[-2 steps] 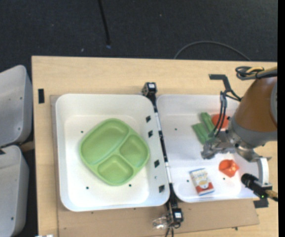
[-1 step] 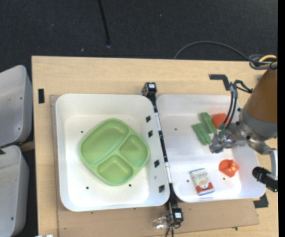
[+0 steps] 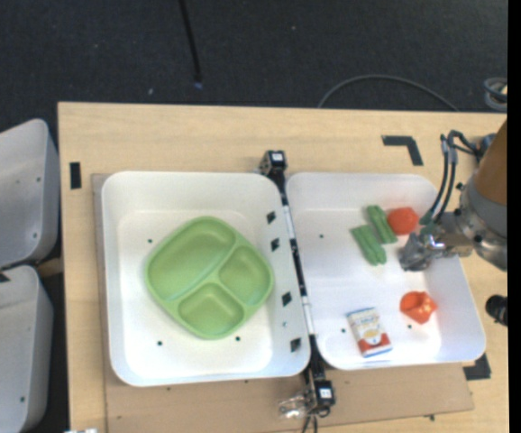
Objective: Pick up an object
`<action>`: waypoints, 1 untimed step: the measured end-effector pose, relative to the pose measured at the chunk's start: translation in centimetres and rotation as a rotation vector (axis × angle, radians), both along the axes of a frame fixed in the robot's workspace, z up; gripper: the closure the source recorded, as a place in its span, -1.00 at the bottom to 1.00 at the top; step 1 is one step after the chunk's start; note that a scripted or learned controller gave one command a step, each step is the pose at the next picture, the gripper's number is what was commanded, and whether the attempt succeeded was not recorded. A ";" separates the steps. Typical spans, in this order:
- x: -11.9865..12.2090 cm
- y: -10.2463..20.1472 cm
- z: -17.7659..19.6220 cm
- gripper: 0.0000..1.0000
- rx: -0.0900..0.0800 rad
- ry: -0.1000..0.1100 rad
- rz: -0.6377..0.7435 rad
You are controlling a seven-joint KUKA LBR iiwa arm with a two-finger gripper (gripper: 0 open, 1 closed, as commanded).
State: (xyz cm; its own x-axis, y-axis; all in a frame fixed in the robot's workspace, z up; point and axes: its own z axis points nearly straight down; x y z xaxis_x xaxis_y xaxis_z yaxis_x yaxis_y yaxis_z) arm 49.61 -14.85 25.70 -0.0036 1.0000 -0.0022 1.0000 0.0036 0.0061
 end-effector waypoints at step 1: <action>0.1 -0.1 1.7 1.00 0.001 0.002 0.000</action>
